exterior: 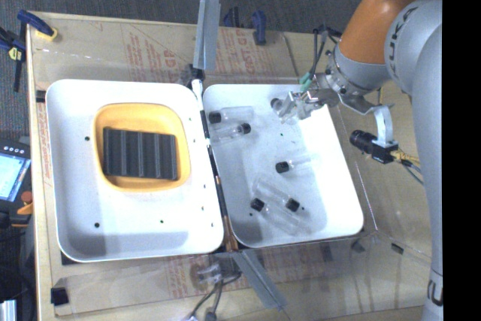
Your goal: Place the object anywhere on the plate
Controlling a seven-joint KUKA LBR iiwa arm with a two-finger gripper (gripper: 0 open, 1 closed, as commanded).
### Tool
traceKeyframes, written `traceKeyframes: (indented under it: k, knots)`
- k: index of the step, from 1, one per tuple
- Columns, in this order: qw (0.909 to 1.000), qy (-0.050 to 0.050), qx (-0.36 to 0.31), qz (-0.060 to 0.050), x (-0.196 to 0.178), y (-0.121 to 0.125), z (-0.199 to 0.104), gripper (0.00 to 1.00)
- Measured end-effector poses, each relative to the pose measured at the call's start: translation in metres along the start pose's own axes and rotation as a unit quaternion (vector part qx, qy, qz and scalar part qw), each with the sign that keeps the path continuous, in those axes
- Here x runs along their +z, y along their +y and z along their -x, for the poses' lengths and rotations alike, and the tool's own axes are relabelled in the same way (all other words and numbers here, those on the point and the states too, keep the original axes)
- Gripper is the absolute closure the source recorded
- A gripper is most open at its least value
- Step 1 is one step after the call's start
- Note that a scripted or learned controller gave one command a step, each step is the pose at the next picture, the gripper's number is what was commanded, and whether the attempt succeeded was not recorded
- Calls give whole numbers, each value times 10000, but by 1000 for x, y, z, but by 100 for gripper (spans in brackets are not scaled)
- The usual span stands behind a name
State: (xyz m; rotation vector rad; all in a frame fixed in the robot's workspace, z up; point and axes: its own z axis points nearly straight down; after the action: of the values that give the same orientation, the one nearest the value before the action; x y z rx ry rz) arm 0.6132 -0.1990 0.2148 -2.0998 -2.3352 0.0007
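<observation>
the things i could carry are the clear little bottles with black caps, lying loose on their sides in the right bin (342, 184). one (229, 124) rests at the far left corner of that bin, one (291, 165) near the middle, and two (279, 205) lie close together toward the near edge. none of them is on the plate (141, 116) yet. they are hard to read, clear plastic on white, so the caps are what i go by.

my gripper (289, 106) hangs over the far side of the right bin, to the right of the far bottle and apart from it. something pale and glinting shows at my tips, but i cannot tell whether it is a bottle or my own metal, nor how wide i stand. i judge i am there to pick, since every bottle sits in this bin.

the plate is yellow, lying in the left bin (68, 222), and a dark ribbed block (141, 154) covers its middle. only the yellow rim is bare, so i would expect a bottle to land on the block or the rim.
</observation>
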Motion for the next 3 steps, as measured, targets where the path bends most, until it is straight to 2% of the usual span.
traceKeyframes:
  k: [1, 2, 3]
  knots:
    - [9981, 5, -609, -18, -2, 7, -58, 100]
    - [9857, -5, -1687, -1, 11, 48, -111, 100]
    - [9713, -7, -2380, 3, -46, 62, -172, 100]
